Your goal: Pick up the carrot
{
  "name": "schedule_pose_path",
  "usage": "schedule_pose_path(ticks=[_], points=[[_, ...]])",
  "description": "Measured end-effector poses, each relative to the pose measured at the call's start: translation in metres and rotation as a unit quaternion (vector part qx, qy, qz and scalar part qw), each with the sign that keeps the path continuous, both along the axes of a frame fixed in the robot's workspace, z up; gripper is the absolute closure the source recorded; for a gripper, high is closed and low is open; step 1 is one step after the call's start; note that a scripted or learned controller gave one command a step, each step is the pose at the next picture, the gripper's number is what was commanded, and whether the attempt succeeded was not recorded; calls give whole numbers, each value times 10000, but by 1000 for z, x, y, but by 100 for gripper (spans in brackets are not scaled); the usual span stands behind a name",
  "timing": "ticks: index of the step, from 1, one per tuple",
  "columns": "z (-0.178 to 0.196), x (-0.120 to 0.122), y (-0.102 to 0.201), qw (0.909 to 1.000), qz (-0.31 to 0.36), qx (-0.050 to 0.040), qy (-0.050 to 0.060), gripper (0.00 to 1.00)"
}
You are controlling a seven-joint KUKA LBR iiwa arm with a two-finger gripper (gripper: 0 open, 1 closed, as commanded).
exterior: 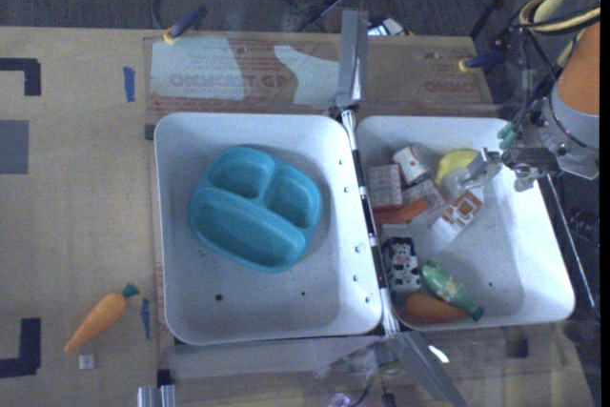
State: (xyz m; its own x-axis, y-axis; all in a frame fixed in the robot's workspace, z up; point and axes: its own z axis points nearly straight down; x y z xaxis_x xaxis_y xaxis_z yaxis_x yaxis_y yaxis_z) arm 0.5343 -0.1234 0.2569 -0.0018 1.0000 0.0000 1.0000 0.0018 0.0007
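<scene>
A carrot [96, 320] lies on the bare wooden worktop [76, 205], outside both bins, at about eight o'clock in the view and just beyond the left bin's [181, 300] lower left corner. It is a plump orange toy, tapered, with a small green leafy top. Its long axis runs on a slant: the green top points toward two o'clock, the narrow tip toward eight o'clock.

The left bin holds a blue divided tray [254, 206], lying flat near its middle.

The right bin [534, 262] holds a jumble of items: small printed cartons [385, 186] and a yellow round piece [456, 163] toward twelve o'clock in that bin, a black and white box [401, 264] at its left wall, and a green bottle [451, 290] lying over an orange piece [427, 307] near six o'clock.

The grey arm with its orange band [579, 76] enters at three o'clock. Its claw [486, 165] hangs over the upper part of the right bin, well apart from the carrot. Whether the claw is released or clenched cannot be told.
</scene>
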Motion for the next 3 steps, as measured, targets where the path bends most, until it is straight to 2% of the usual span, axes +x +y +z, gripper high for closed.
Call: schedule_pose_path(ticks=[1,2,3], points=[[-148,-45,9,9831,1831,-30,-64,0],[-137,-45,9,9831,1829,-26,-60,100],[-40,0,49,9957,931,-3,-5,100]])
